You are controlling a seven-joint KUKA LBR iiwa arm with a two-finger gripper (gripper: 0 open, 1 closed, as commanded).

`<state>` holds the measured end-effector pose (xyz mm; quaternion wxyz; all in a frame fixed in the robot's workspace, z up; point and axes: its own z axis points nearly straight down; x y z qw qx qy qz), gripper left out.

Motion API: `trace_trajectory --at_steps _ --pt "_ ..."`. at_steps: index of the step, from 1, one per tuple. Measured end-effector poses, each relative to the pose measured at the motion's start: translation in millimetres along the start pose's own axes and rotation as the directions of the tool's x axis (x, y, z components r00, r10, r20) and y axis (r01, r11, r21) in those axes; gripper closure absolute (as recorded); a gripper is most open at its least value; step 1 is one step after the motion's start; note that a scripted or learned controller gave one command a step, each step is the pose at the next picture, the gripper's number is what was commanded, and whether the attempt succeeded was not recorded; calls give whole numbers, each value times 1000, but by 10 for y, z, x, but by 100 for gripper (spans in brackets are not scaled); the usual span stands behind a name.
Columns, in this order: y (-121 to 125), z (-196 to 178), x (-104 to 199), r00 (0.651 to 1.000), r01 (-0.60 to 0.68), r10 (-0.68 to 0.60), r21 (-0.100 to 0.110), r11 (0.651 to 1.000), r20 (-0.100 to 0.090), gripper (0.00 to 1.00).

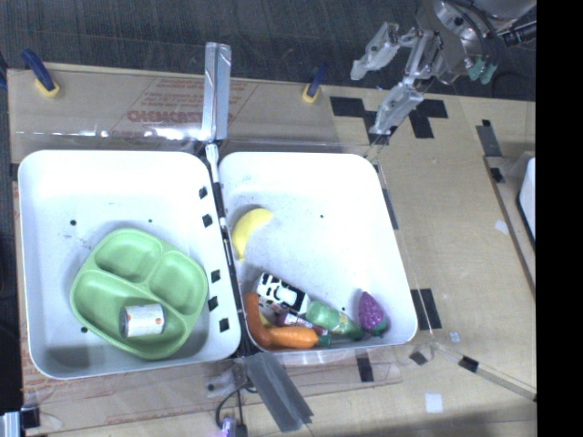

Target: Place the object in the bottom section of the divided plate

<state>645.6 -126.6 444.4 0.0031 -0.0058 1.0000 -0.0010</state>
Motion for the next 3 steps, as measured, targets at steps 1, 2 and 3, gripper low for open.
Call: trace_trajectory --at_steps 1,2,3 --pt "-607 4 -109 985 175 -175 0 985 -1 0" --pt "-824 -2 -112 920 392 -392 1 920 2 0" --pt "-814 -4 -116 799 601 -601 2 799 2 0"
